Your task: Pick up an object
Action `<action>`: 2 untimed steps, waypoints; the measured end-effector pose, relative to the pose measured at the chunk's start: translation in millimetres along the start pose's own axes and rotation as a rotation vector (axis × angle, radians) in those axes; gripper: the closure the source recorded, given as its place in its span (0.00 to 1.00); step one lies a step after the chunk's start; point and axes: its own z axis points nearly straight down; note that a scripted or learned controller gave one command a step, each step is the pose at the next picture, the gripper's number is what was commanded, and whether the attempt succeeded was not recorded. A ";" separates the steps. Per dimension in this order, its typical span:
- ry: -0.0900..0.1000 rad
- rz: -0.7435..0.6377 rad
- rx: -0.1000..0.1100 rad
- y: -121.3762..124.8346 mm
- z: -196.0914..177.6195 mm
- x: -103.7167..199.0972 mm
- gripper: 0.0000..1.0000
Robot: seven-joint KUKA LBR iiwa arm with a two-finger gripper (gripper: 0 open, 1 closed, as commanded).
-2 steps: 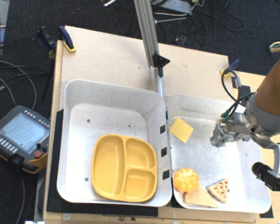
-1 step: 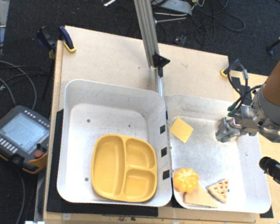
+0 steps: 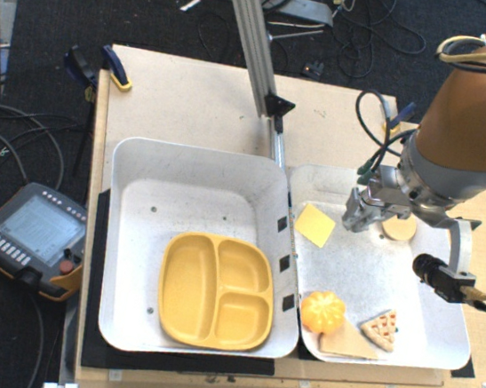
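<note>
My gripper (image 3: 364, 216) hangs over the back of the right bin (image 3: 436, 350), its grey fingers pointing down. A round tan cookie-like disc (image 3: 399, 228) lies just to its right, partly hidden by the wrist. A yellow cheese slice (image 3: 316, 225) rests to the gripper's left. Near the bin's front lie an orange fruit (image 3: 323, 310), a pizza slice (image 3: 380, 329) and a tan flat piece (image 3: 346, 342). I see nothing between the fingers.
The left bin (image 3: 138, 174) holds a yellow divided plate (image 3: 215, 291). A metal pole (image 3: 258, 38) slants up from between the bins. A black bracket (image 3: 443, 278) sticks out at the right. A teach pendant (image 3: 33, 235) lies on the floor.
</note>
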 end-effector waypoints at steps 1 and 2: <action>0.000 0.000 0.001 35.1 17.2 46.5 1.00; 0.000 0.000 0.001 64.5 34.9 99.6 1.00</action>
